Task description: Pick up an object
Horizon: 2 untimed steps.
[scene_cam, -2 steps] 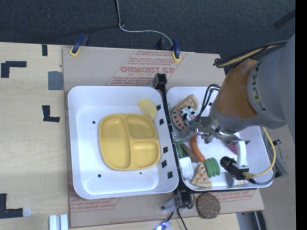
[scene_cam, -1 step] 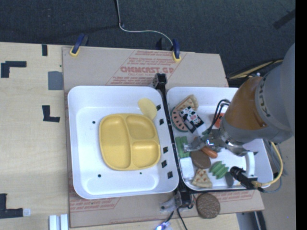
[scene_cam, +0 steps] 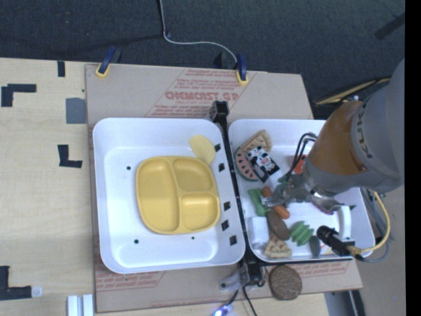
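- Arm (scene_cam: 355, 147) reaches in from the right, wrist low over the right bin (scene_cam: 342, 125); the orange band sits above the clutter.
- Left bin (scene_cam: 105, 176) holds a yellow divided plate (scene_cam: 177, 194), long axis running bin-front to bin-back, with a small yellow piece (scene_cam: 202, 147) just beside its upper right corner.
- Right bin is crowded: watermelon slice toy (scene_cam: 253, 151) at top, black-and-white toy (scene_cam: 264, 161) touching it, brown oblong piece (scene_cam: 278, 227), green pieces (scene_cam: 300, 232), waffle-like wedge (scene_cam: 277, 247) at the bottom edge.
- End effector (scene_cam: 287, 193) is down among the small items in mid-bin. Can't tell whether its fingers are apart or together, or whether anything is between them.
- Likely target, my judgement: orange carrot-like piece (scene_cam: 281, 210) just below the tip, touching the green bit (scene_cam: 258, 205) beside it. Long axis roughly left-right in view, slightly tilted; can't tell which end is the tip.
- To do this well: straddle the short axis, fingers across it rather than along it, and descend clear of the neighbours. Packed items make a double pick or a slip likely.
- Brown round disc (scene_cam: 285, 282) sits on the tabletop (scene_cam: 39, 143) outside the bins.
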Tool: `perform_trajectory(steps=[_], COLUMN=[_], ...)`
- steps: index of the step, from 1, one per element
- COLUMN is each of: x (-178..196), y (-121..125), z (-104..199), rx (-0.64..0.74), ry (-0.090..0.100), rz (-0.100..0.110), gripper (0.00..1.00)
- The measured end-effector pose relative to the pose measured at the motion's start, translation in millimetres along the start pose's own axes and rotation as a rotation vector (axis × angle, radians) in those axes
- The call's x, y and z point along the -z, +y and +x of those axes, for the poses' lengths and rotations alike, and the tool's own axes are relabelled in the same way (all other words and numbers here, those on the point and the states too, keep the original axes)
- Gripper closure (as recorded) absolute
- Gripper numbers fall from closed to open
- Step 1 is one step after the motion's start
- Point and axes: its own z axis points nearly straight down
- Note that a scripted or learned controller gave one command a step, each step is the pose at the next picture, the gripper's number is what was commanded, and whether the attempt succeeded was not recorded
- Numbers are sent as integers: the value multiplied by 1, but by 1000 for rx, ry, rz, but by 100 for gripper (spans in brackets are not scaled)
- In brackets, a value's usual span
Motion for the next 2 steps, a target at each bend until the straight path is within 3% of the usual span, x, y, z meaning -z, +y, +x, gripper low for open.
perform_trajectory(steps=[1, 2], x=[96, 89], y=[37, 36], z=[77, 109], rx=[11, 5], ry=[3, 1], rz=[-9, 3], gripper=[100, 100])
